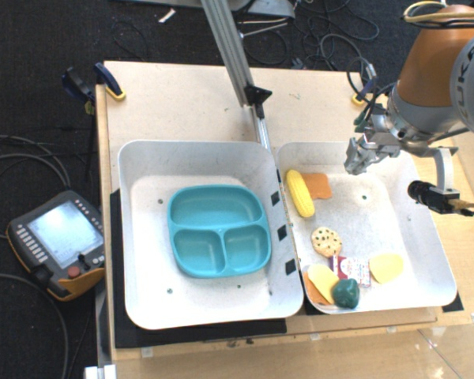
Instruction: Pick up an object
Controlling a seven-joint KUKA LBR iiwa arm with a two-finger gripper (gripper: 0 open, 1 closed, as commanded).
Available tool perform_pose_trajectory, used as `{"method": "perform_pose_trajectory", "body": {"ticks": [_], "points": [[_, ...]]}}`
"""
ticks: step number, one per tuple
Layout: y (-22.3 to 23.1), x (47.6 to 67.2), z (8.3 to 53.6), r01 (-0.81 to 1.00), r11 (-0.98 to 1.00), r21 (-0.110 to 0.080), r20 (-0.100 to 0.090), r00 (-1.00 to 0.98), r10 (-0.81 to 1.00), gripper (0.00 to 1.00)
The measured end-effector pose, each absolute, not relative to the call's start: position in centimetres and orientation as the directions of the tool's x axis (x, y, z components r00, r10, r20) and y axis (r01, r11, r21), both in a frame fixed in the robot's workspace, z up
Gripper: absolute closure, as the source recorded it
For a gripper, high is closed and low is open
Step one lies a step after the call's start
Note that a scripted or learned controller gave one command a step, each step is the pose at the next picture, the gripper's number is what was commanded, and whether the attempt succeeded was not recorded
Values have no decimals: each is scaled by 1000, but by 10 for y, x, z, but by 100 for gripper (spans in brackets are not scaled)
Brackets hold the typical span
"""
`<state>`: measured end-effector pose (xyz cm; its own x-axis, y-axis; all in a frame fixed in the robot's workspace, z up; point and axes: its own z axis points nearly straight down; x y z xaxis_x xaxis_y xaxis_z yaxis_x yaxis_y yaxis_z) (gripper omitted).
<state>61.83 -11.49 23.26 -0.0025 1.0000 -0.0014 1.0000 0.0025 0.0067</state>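
Note:
My gripper point(355, 165) hangs over the back of the right bin point(426, 239), above bare floor, with nothing visible between its fingers. To its left lie a yellow corn cob point(300, 193) and an orange slab point(319, 185). Further forward sit a spotted cookie point(325, 241), a small red and white packet point(351, 269), a yellow wedge point(385, 268), a yellow and orange piece point(322, 283) and a dark green lump point(346, 293). All these objects are apart from the gripper.
The left bin point(142, 180) holds a teal divided tray point(219, 230). A grey metal pole point(233, 46) slants down to the bins' shared wall. A black bracket point(433, 197) juts from the arm over the right bin. A teach pendant point(57, 243) lies off the bench at left.

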Motion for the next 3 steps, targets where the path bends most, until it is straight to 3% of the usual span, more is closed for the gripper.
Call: {"method": "perform_pose_trajectory", "body": {"ticks": [1, 3], "points": [[-115, 618, 199, 1000, 0, -2, -1, 0, 1000, 100], [-5, 633, 210, 1000, 8, 0, 2, -8, 1000, 100]]}}
